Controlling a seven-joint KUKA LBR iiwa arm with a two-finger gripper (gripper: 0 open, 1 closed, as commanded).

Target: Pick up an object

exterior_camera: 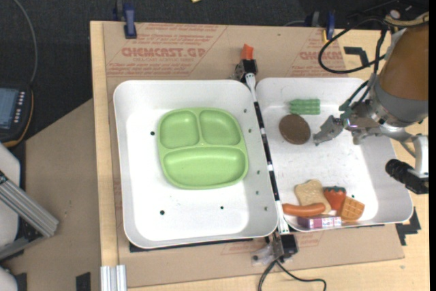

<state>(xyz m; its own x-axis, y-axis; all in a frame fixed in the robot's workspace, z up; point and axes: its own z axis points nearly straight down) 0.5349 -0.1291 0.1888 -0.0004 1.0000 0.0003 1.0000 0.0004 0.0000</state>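
My gripper (340, 133) hangs over the middle of the right bin (381, 167), just right of a brown round patty (295, 129). Its fingers look spread apart, open, with nothing between them. A green ridged piece (304, 106) lies behind the patty. At the bin's front edge sit a slice of toast (310, 192), a red sausage (304, 209), a red pepper (334, 198), a small waffle (352, 208) and a pink bar (320, 221).
The left bin (136, 167) holds a green divided plate (201, 148). A black clip strip (262, 140) runs between the two bins. The arm's orange band (409, 65) rises at the right.
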